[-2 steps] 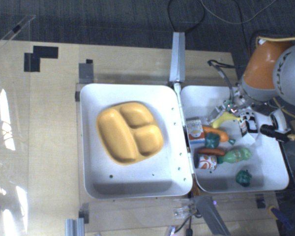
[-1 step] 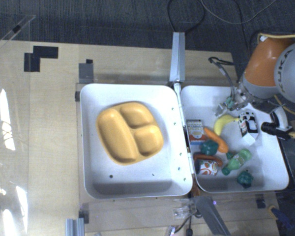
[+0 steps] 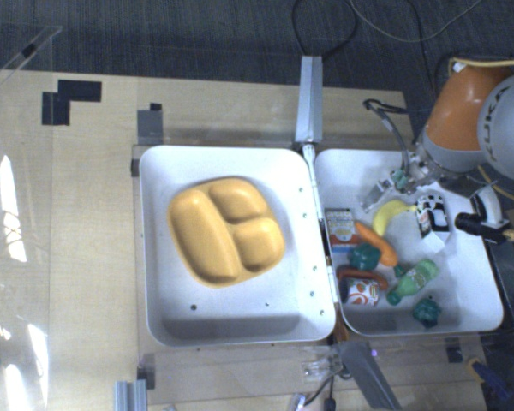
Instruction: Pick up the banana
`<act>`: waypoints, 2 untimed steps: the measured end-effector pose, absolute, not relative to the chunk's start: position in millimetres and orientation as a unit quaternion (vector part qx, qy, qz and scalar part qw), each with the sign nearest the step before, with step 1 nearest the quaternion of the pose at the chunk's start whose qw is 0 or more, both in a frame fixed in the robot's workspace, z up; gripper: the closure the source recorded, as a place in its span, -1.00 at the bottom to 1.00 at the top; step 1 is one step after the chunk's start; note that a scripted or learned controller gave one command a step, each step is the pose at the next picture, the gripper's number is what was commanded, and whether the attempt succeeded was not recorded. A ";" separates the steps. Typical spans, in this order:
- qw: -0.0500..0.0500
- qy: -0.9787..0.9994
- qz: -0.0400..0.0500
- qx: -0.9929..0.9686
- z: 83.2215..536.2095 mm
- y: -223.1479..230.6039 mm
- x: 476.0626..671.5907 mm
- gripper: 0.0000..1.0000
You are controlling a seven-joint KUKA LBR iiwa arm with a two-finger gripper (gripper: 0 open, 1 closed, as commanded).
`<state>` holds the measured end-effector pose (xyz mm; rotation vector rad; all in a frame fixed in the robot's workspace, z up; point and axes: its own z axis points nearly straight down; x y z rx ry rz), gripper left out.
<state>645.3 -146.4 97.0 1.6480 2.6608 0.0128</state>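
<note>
Hovering claw just above banana, right bin, finger spread unclear

A big mustard-yellow lumpy shape is seen in the white left bin, well away from the silvery gripper. Right below the gripper a pale yellow banana is spotted, then an orange carrot, a green bottle and a teal piece further down.

The pale wooden desk looks smooth and matt. Both shallow white plastic bins have a soft sheen. The yellow banana looks like smooth plastic, as does the glossy green bottle.
</note>
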 end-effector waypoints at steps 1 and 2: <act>0.004 0.839 0.003 0.545 87.3 -157.1 614.9 -1.00; 0.006 0.839 0.005 0.544 97.0 -156.1 617.5 1.00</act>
